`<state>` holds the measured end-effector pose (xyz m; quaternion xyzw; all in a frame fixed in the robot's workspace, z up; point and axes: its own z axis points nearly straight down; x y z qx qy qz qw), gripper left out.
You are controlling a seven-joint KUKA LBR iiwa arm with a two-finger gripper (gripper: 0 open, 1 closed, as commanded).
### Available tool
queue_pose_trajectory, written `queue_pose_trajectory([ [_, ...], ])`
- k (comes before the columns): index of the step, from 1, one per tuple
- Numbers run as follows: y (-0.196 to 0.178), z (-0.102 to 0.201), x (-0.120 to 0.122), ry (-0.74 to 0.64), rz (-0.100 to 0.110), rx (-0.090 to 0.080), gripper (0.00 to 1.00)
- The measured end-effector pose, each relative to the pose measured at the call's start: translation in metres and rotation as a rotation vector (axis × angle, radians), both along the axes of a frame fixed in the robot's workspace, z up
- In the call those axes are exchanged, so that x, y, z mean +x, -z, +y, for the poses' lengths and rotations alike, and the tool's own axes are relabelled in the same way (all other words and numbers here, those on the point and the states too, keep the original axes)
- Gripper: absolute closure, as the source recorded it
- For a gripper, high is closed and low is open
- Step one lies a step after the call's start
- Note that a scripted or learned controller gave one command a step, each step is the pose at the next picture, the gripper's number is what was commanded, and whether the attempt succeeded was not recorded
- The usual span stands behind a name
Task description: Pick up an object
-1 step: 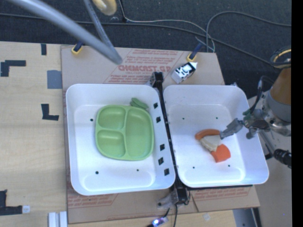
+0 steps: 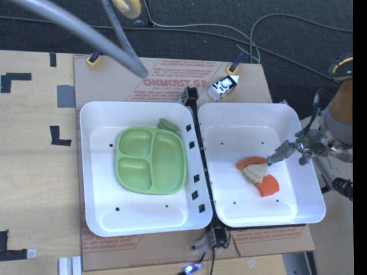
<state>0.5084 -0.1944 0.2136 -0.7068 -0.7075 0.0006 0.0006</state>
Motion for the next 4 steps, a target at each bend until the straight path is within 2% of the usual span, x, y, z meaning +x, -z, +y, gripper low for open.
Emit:
queue_pose_trajectory([
  [2,0.120,-0.003,0.012,-0.001,0.004,0.001,0.00],
  [3,0.128,-0.004,0.013,0.000,-0.002,-0.002,0.00],
  [4,0.117,-0.004,0.014,0.000,-0.005,-0.005,1.00],
])
